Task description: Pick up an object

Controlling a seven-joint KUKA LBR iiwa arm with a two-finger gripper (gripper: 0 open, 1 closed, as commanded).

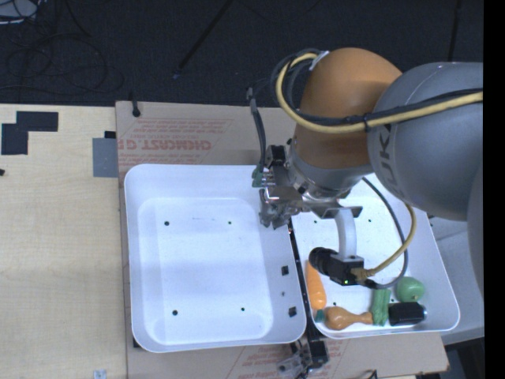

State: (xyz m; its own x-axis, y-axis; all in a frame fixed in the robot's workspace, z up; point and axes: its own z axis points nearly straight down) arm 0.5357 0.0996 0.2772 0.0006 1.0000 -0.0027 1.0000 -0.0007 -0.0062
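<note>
Carrot point(316, 287) lies in right bin point(439, 279) beneath the downward-bent arm point(347, 109).

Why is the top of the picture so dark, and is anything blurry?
Camera view: light falls on the bench, leaving the floor behind nearly black; the left bin shows soft shading, no glare; the arm, near the lens, looks slightly soft; the orange carrot shape in the right bin stays distinct.

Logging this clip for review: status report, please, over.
Gripper by right bin left wall, grip unclear. Carrot, orange gourd, green stick, green ball, black block untouched along near edge. Items crowded, touching.
</note>
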